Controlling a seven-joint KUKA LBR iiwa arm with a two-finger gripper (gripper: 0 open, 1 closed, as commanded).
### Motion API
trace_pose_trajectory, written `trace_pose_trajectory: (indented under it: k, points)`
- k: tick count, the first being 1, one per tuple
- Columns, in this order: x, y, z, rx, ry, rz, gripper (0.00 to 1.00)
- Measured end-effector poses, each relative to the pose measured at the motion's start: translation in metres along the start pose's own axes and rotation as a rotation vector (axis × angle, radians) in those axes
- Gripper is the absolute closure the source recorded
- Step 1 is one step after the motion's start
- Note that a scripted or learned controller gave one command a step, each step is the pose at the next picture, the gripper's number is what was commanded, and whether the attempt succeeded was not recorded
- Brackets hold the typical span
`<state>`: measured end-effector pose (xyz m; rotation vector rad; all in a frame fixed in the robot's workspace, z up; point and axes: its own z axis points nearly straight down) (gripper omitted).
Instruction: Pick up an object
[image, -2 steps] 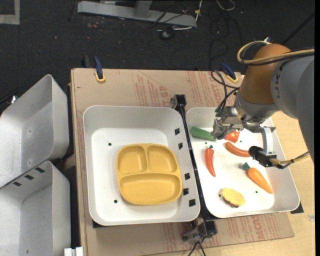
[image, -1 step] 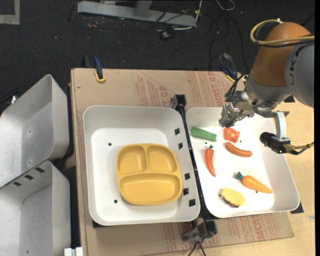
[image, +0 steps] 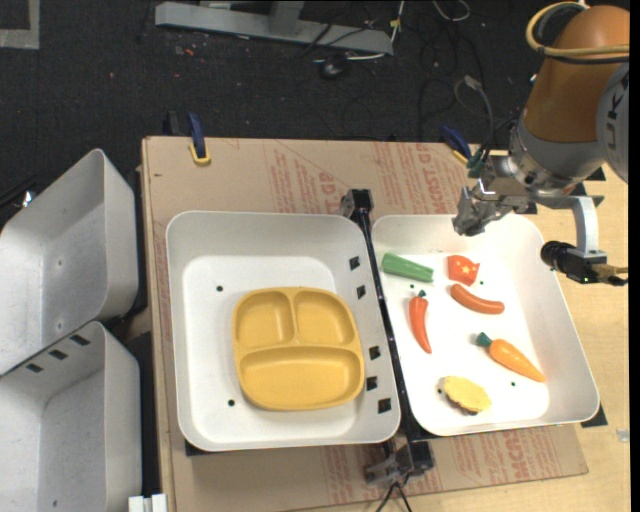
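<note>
My gripper (image: 470, 222) hangs above the back edge of the right bin (image: 570, 345), with nothing seen between its fingers. Below it in the bin lie a green piece (image: 407, 267), a small red piece (image: 462, 269), a red sausage (image: 477, 299), a red chili pepper (image: 420, 322), an orange carrot (image: 510, 357) and a yellow piece (image: 464, 394). The small red piece lies closest to the gripper, just in front of it.
The left bin (image: 200, 330) holds a yellow divided tray (image: 297, 348). A black divider (image: 378, 310) runs between the bins. White containers (image: 60, 300) stand to the far left of the bench.
</note>
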<state>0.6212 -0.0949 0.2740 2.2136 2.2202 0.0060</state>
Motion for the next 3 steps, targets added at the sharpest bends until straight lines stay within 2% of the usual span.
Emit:
trace_pose_trajectory:
  k: [1,2,3]
  points:
    - [0.055,-0.009,-0.003,0.008,0.003,-0.004,1.0]
    - [0.108,-0.012,0.017,0.01,0.003,-0.005,1.0]
    - [0.164,-0.012,0.018,0.006,0.003,-0.005,1.0]
